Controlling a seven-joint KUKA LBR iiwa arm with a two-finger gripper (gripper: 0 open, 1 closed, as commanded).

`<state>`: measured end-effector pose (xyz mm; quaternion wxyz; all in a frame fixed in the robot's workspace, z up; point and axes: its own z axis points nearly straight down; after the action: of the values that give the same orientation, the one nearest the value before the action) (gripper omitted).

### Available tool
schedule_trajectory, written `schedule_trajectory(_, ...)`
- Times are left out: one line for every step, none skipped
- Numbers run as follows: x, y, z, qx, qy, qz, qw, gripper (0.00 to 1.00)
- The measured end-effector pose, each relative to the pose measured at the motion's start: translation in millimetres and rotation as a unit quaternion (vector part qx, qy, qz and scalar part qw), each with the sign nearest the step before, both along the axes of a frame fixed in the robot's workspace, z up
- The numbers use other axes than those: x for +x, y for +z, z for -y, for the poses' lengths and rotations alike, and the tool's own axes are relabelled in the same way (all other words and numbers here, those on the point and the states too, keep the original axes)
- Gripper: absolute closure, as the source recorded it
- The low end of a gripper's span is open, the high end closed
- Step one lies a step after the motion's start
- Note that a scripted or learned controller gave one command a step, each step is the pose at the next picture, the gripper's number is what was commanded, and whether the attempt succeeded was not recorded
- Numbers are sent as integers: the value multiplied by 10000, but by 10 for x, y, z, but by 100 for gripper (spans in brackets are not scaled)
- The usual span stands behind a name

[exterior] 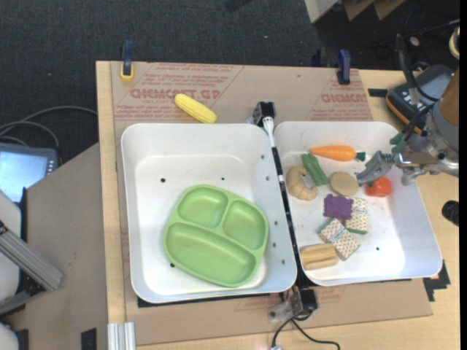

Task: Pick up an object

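Two white bins side by side: left bin [146, 159] holds a green divided plate [216, 234]. Right bin [416, 232] holds toy food: carrot [334, 152], purple piece [338, 207], bread roll [319, 255], red tomato [379, 187]. Corn cob [195, 109] lies on the bench behind the left bin. Gripper [373, 168] sits low over the right bin, just beside the tomato, nothing visibly between its fingers; can't tell the finger gap.
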<state>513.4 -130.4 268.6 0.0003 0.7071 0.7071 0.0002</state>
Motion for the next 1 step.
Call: schedule_trajectory(854,-1297,34,1,19,-5,10000,0)
